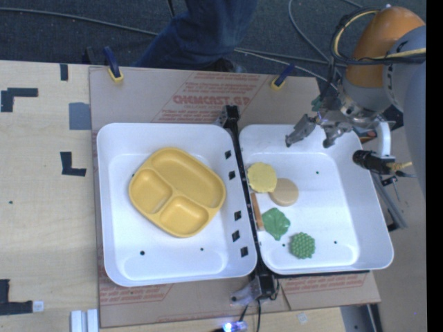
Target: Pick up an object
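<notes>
1. Bench (41, 206): tan top with black tape marks, cardboard sheet (208, 99) under two white bins, clamped at far edge.
2. Nearest in right bin (360, 254): green knobbly piece (302, 245) by near edge, green leaf-like piece (275, 222) just beyond, touching an orange stick (256, 211) along left wall.
3. Further in: tan disc (284, 192) and yellow disc (262, 177), touching. All clustered on left half, probably dumped loose for picking.
4. Left bin (111, 254): yellow divided tray (177, 191), roughly centred.
5. Gripper (314, 134) over right bin's far edge, fingers spread apart, nothing between them. Well short of the pieces; no pick begun.
6. Far side: dark floor, cables, someone in blue.
</notes>
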Action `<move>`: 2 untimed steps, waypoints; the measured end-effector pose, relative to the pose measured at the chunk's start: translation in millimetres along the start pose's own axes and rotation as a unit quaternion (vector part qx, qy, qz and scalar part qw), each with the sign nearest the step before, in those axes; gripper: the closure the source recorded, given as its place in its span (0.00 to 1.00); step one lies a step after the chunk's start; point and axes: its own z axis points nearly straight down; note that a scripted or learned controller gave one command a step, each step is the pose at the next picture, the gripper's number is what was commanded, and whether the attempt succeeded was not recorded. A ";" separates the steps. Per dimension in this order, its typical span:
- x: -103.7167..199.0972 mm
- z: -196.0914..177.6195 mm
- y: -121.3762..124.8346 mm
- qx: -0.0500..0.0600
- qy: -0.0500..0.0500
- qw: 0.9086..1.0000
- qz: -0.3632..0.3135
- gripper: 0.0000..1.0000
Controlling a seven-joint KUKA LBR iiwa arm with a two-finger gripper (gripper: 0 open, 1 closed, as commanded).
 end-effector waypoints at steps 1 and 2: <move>0.4 -7.9 2.6 -0.006 -0.001 1.000 -0.002 0.00; -2.2 40.8 4.7 -0.004 -0.001 1.000 -0.002 0.00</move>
